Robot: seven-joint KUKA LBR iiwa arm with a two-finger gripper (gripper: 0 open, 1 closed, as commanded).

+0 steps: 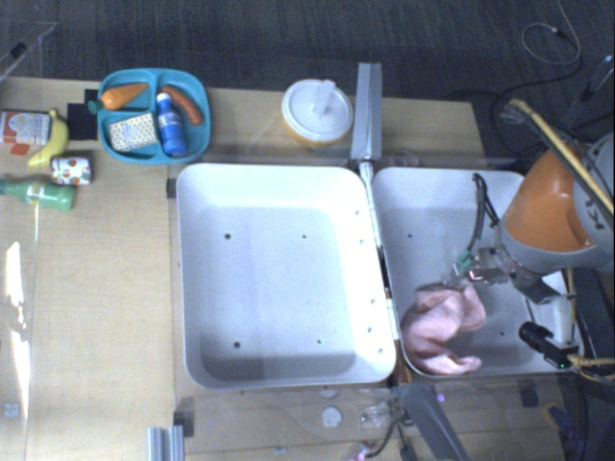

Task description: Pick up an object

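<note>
A pale wooden bench (96, 305) bears two white bins. In the right bin (423, 209), lower right of frame, the gripper (473, 275) touches a pink cloth (442, 327); its grip cannot be told. No writing is legible on the blue tray (197, 113), upper left.

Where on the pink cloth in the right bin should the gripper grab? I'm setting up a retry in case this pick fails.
Probably the raised, bunched hump of the pink cloth, coming straight down from above. It lies crumpled in the near left corner of the right bin, close to the walls, so a side approach looks blocked. The gripper sits at its upper right edge.
</note>
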